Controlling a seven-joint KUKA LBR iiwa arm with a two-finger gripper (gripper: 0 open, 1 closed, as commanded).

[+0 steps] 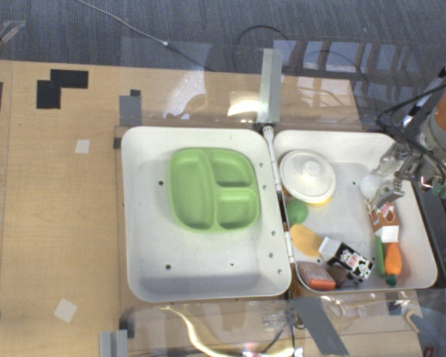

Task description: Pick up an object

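Tray (212, 188) fills left bin (145, 266); right bin (424, 270) holds perhaps toys.

- Bright, even light from overhead; the focus is sharp throughout.
- Glare patches on the clear sheet (241, 104) behind the bins.
- Soft shadow inside the left bin (145, 199).

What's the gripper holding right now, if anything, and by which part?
Cannot be told. The gripper hangs over the right bin near a small white object, but the view doesn't show anything between its fingers.
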